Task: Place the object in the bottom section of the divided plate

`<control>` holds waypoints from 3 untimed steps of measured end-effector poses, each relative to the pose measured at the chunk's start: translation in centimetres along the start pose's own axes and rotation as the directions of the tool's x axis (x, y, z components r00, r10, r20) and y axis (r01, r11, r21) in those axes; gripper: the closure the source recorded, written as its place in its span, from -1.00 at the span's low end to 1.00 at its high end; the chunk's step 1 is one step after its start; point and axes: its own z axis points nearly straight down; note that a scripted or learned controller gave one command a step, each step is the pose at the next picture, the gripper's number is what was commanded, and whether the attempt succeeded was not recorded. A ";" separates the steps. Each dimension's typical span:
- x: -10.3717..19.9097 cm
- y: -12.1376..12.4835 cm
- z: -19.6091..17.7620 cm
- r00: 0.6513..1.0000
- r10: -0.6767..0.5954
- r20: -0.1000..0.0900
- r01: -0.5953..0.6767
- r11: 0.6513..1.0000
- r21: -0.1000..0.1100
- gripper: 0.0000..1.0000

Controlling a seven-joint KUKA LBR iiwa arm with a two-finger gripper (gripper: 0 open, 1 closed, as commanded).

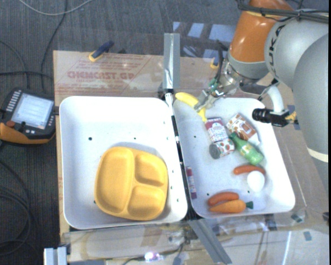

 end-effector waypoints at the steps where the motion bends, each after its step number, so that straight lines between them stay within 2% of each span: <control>1: 2.4 1.0 1.5 1.000 -0.006 -0.001 0.006 1.000 0.000 1.00; 2: 4.5 1.9 1.5 1.000 0.016 -0.003 -0.016 1.000 -0.001 1.00; 3: 7.6 3.3 -4.5 0.952 0.305 0.000 -0.305 0.952 0.000 1.00</control>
